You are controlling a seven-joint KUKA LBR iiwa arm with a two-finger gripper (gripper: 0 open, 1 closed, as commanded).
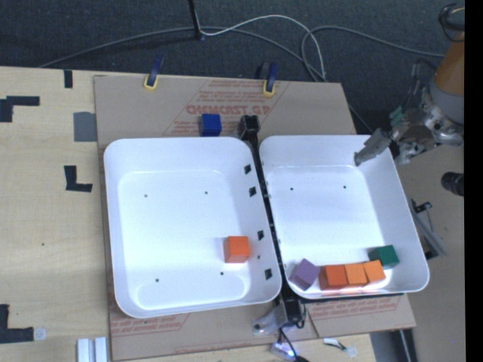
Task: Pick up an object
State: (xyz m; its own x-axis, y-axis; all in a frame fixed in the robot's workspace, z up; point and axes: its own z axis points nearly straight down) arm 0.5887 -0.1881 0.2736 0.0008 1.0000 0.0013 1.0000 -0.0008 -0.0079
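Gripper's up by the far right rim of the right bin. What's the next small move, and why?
Probably bring the gripper toward the near edge of the right bin, over the row of blocks. It hangs at the far rim, holding nothing, while the purple block, two orange blocks and green block sit along the near wall.
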